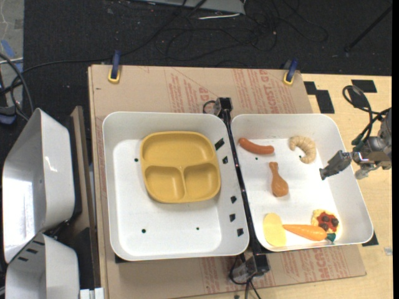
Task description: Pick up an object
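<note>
Toy food lies scattered in the right bin [349,185]: a sausage [256,146] and a pale shrimp [303,147] toward the far side, a chicken drumstick [278,180] in the middle, and along the near wall a yellow round piece [273,229], a carrot [305,232] touching it, and a small pizza slice [326,221]. The left bin [124,185] holds a yellow divided plate [180,166]. The gripper [349,162] hovers at the right bin's right rim, its fingers spread, nothing between them.
</note>
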You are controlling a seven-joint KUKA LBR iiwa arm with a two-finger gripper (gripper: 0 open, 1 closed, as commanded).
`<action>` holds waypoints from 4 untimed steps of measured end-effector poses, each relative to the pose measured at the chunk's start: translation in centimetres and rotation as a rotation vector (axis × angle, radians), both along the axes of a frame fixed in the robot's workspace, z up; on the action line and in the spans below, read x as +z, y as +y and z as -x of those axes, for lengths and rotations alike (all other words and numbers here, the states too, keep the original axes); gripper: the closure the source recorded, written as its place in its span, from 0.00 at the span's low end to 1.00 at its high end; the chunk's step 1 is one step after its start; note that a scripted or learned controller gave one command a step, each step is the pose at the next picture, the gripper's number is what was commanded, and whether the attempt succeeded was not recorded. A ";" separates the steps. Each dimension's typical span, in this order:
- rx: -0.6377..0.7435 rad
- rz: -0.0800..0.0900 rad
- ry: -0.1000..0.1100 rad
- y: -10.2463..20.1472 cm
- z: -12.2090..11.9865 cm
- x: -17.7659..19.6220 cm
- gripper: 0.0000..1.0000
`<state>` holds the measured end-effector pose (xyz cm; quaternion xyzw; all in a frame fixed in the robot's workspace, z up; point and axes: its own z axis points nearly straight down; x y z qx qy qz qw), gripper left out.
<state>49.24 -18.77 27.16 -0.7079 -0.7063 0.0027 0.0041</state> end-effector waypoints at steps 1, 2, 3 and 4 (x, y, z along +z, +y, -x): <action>0.003 0.002 -0.009 0.0 -0.2 0.5 0.00; 0.001 0.000 -0.003 0.4 -0.2 -5.9 0.00; 0.000 0.000 -0.005 0.9 0.5 -10.5 0.00; 0.000 0.000 -0.004 1.5 1.2 -15.3 0.00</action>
